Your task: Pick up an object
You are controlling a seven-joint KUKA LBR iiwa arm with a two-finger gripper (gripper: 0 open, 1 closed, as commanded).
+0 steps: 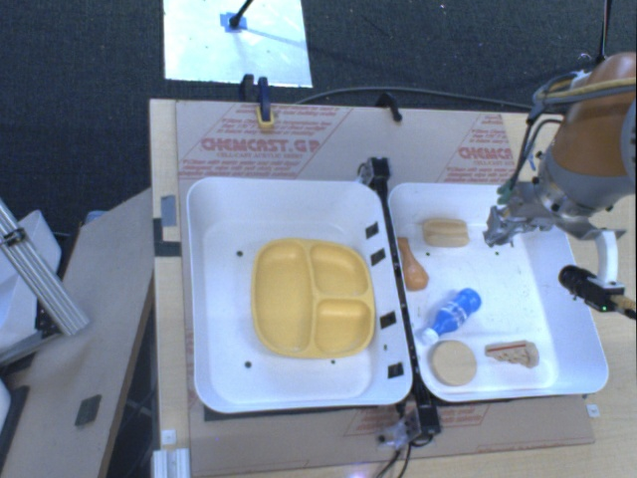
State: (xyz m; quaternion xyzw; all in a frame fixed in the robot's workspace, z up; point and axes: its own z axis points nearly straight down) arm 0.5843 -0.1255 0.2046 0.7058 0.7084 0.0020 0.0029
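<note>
Seen from above at a slant, two shallow white bins sit side by side on a bench. The left bin (214, 267) holds a yellow divided plate (312, 297), lying flat near its middle. The right bin (572, 342) holds five small things: a tan bread roll (445, 232) near the far edge, an orange-brown drumstick-shaped toy (410, 265) along the wall next to the divider, a blue plastic bottle (453, 313) lying on its side near the middle, a round tan disc like a cookie (453, 362) at the near edge, and a brown wedge like a pizza slice (513, 354) just to the right of the disc. The grey arm with its orange band enters from the right, and its gripper (501, 227) hangs over the far part of the right bin. The bread roll is the nearest thing to it, lying just to its left at about the same depth, with its long axis running left to right; the bottle lies further toward the viewer, its long axis slanting from near-left to far-right. The gripper tip is dark, small and blurred, so whether it is parted or closed cannot be told, and nothing can be seen held in it. How high the tip is above the bin floor is also unclear.
</note>
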